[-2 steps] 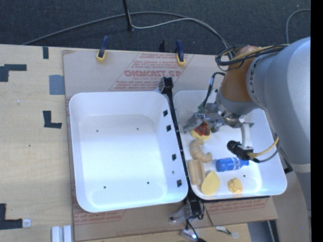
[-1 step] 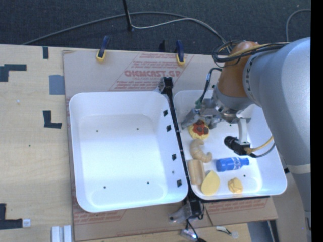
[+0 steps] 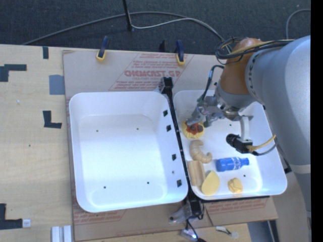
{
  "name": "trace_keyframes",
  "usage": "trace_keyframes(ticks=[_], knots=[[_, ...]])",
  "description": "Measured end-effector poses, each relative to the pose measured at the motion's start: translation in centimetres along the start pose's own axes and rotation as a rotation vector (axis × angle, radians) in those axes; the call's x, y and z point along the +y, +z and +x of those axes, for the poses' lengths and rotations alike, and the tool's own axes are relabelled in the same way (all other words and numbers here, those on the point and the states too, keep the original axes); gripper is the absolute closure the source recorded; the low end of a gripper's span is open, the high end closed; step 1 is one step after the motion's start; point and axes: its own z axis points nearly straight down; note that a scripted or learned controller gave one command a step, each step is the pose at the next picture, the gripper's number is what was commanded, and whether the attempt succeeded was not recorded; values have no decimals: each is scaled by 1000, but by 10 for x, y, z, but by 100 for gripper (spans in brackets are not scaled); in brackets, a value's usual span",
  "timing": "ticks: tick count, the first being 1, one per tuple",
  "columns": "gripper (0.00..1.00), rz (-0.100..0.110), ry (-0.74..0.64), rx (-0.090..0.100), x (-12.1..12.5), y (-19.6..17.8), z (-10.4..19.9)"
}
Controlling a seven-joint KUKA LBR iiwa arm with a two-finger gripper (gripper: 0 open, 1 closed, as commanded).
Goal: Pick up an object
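1. Nearest me, front of the right bin point(image 3: 267, 188): yellow wedge point(image 3: 211, 183), blue bottle point(image 3: 231, 163).
2. Hand point(image 3: 198, 119) sits over the red-yellow toy point(image 3: 194, 130) at the bin's left wall; I can't tell its opening or hold.
3. I judge the toy light, soft, slippery; pinch across its middle.

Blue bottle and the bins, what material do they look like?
Blue bottle: likely glossy plastic, judging by its saturated colour, white label patch and slight sheen; could be a toy.
Right bin and left bin: smooth white moulded plastic by the look, with rounded corners, a thin rim and soft reflections. Painted metal can't be ruled out.
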Motion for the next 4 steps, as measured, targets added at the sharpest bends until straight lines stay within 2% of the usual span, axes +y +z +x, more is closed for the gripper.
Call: trace_keyframes(ticks=[1, 2, 3, 4], knots=[[100, -5, -6, 3, -16, -92, 67], [0, 5, -1, 1, -18, -87, 63], [0, 5, 3, 0, -61, -88, 28], [0, 8, 6, -1, -85, -50, -54]])
